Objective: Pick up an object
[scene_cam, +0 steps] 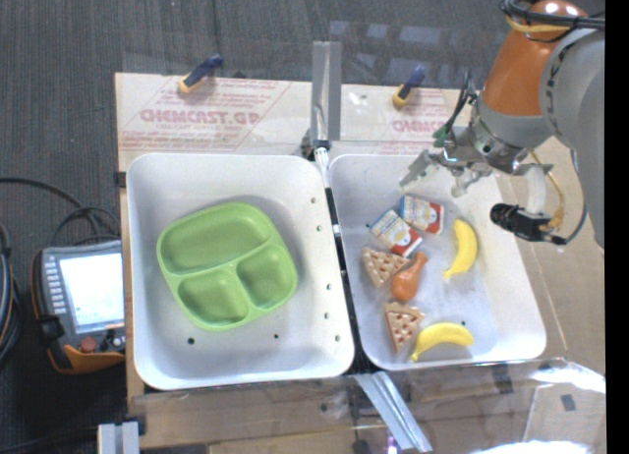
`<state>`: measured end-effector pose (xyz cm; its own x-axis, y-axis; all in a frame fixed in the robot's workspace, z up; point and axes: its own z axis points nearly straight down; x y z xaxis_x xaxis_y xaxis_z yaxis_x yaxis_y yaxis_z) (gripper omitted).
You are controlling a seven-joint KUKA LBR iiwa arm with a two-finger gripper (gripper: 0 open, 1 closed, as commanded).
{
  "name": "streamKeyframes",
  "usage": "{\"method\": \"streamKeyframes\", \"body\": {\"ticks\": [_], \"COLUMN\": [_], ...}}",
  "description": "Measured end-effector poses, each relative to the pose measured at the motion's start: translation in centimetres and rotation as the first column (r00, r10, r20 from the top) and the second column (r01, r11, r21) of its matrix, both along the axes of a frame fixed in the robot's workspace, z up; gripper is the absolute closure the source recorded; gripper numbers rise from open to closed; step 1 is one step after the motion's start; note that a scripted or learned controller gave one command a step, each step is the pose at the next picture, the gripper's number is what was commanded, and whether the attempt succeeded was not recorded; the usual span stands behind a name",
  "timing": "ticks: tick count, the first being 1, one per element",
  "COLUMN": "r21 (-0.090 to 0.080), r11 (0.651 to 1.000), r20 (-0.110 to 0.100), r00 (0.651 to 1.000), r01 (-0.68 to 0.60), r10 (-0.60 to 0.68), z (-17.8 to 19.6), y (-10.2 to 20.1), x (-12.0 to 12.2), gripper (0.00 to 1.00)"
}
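Here the gripper [439, 175] hangs over the far end of the right bin [511, 344], its two thin fingers [415, 171] spread apart and slanting down, with nothing between them. The grey arm [550, 59], with its orange band, comes in from the upper right. The things to pick from all lie in the right bin: a small carton [422, 213] sits just below the fingertips, apart from them, and a second small carton [392, 230] lies touching it on the left. Beside these, toward the right wall, is a banana [462, 249] lying roughly lengthwise. Below the cartons a pizza slice [381, 266] lies touching an orange drumstick [409, 278], which is tilted with its thin end up to the right. Nearer the front edge, a second pizza slice [402, 325] lies just beside a second banana [441, 338], which curves across the bin. The left bin [147, 177] holds a green divided plate [228, 264] with three compartments, set at a slight angle. A handheld control pad [81, 295] with a lit screen rests off the bench at the left.
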<state>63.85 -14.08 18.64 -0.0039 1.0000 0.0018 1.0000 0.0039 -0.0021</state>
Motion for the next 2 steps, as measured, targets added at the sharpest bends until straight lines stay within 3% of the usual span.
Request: {"method": "streamKeyframes", "body": {"ticks": [1, 2], "r21": [-0.005, -0.002], "r11": [0.998, 0.998], "r20": [0.009, 0.004], "r00": [0.998, 0.998], "r01": [-0.056, -0.057], "r10": [0.056, 0.057], "z": [-8.49, -7.84], "y": [-2.58, -2.41], "x": [-0.25, -0.38], "gripper": [0.00, 1.00]}}
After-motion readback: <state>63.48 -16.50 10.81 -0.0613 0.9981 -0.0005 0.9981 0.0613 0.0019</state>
